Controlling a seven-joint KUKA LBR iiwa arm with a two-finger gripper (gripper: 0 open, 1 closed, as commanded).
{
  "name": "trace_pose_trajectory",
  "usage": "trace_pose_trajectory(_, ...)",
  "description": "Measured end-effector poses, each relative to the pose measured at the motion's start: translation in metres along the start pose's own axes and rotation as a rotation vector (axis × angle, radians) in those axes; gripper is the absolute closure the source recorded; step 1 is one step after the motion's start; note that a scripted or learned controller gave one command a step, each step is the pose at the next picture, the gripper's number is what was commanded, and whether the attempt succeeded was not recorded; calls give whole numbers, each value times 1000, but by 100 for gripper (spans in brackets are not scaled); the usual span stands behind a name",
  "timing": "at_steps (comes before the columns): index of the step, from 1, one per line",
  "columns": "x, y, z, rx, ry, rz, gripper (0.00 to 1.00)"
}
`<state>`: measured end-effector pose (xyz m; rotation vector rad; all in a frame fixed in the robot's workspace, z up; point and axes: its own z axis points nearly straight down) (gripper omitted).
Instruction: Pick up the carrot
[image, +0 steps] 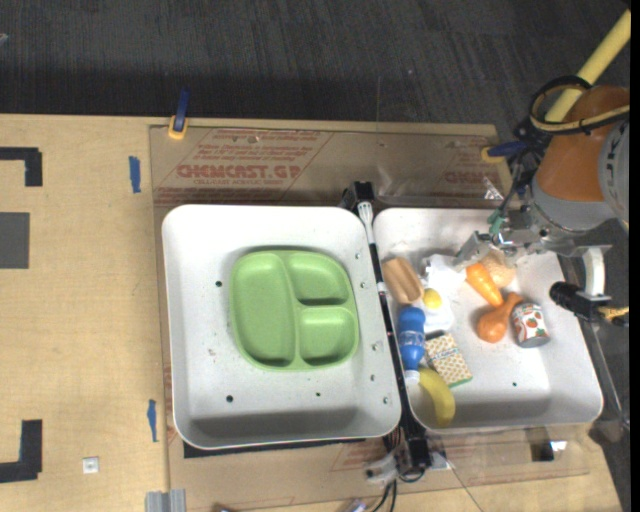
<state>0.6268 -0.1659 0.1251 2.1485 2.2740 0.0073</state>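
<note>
Approach step: gripper (497, 240) poised above the carrot (484, 282).
Claw state cannot be told. Carrot lies just below it; next, descend and close.

Light wood counter (80, 300), black tape marks along its left edge, blue tape bits near the bins. Brown printed cardboard sheet (300, 165) lies flat on it under the bins' far side. Two white bins sit side by side, touching: left bin (190, 330), right bin (560, 390). Blue-yellow clamp (179, 115) at the sheet's far-left corner.
</note>
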Motion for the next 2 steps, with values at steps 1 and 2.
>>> trace_pose_trajectory(1,5,15,14,-19,2,99,0)
trace_pose_trajectory(2,7,21,-1,-39,3,96,100)
